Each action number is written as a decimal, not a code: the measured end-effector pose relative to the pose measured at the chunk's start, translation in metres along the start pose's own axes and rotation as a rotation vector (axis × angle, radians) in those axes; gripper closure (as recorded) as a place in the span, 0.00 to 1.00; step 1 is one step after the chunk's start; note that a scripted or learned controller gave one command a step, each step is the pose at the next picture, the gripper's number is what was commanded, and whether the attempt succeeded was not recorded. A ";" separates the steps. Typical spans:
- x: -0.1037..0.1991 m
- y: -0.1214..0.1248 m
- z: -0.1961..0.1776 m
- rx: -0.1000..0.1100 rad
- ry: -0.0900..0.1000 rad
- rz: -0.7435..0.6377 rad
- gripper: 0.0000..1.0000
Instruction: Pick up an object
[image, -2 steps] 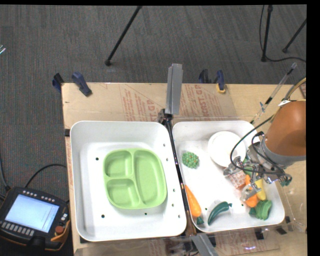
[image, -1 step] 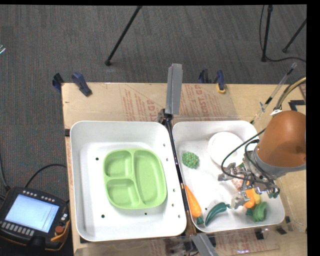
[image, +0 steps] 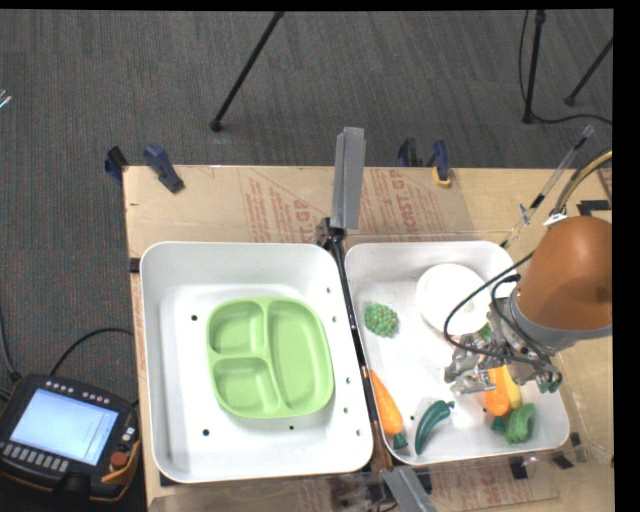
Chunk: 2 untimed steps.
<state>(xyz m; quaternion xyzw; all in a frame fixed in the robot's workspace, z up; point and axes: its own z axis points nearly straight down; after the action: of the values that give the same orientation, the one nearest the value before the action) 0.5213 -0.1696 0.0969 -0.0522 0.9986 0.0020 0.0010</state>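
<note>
Right bin (image: 400, 262) held arm (image: 568, 275), low over near right corner. Gripper (image: 497, 372) hung directly over orange-yellow toy (image: 499, 390); toy's long axis ran roughly toward and away from camera. Whether fingers were spread, shut or gripping toy: cannot tell, metal parts cluttered the view. Judged target: that toy, straight beneath gripper. Green pepper (image: 432, 422) lay just left, carrot (image: 386, 403) farther left by bin wall.

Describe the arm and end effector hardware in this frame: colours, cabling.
The arm shows a rounded orange band above a grey wrist. The end effector is a bare-metal grey assembly. A black cable loops off the wrist on its left side in the camera view.
</note>
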 end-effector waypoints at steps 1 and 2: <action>-0.027 0.047 0.011 0.000 0.002 0.009 1.00; -0.022 -0.014 -0.017 0.003 -0.001 -0.161 1.00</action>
<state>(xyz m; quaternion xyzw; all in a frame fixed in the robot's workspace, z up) 0.5447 -0.1814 0.1143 -0.1323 0.9912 0.0005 0.0015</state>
